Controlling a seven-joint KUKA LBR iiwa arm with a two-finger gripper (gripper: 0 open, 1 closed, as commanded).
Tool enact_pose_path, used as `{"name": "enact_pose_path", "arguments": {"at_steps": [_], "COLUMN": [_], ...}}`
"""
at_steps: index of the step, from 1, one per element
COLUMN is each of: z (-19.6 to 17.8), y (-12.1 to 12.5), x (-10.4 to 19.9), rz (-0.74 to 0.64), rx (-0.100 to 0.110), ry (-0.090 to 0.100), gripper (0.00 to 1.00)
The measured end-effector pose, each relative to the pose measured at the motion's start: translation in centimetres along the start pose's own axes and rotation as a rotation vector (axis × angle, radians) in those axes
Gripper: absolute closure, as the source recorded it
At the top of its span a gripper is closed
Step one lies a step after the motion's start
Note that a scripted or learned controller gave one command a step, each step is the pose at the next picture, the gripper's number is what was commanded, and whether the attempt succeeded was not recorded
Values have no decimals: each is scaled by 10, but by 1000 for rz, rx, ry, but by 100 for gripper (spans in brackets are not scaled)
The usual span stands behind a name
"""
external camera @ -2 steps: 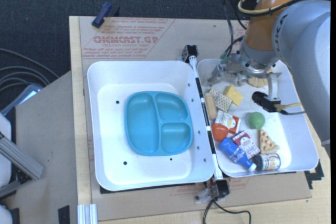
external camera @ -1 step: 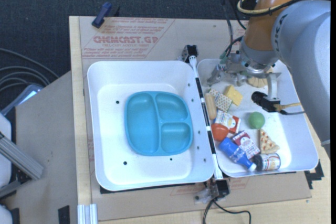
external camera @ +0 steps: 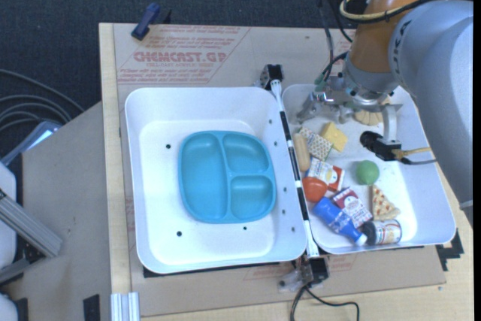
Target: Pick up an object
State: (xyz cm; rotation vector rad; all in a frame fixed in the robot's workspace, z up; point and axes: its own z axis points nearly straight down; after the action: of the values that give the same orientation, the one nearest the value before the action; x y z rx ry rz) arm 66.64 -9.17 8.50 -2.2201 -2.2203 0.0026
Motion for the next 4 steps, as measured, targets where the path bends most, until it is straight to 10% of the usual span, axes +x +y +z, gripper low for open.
{"name": "enact_pose_path", "arguments": {"at_steps": [4], "z": [0], "y": [0], "x": [-1], "rz": [0], "rx": [-3], "ry": [0], "gripper": [0]}}
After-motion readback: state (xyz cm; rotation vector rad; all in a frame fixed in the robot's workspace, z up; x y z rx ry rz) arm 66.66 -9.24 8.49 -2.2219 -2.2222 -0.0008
